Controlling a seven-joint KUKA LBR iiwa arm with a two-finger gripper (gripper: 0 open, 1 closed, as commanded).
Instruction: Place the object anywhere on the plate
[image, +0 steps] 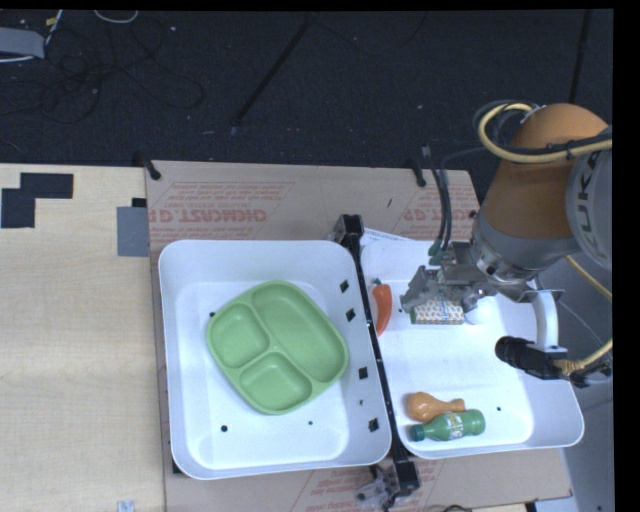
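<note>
A green three-compartment plate (276, 346) lies tilted in the left bin (190, 420). In the right bin (540, 425) an orange carrot-like piece (382, 306) lies against the left wall. A tan drumstick-shaped piece (433, 406) and a green bottle (452, 426) lie on their sides near the front. My gripper (440, 298) hangs low over the back of the right bin, just right of the orange piece. A small speckled patch (438, 314) shows under it; I cannot tell whether that is a held thing or part of the gripper.
A black divider (365, 350) with clips runs between the two bins. The arm's orange band (548, 160) and grey wrist cover the right bin's back right corner. A black cable end (528, 356) juts over the right bin's right side. Cardboard lies under both bins.
</note>
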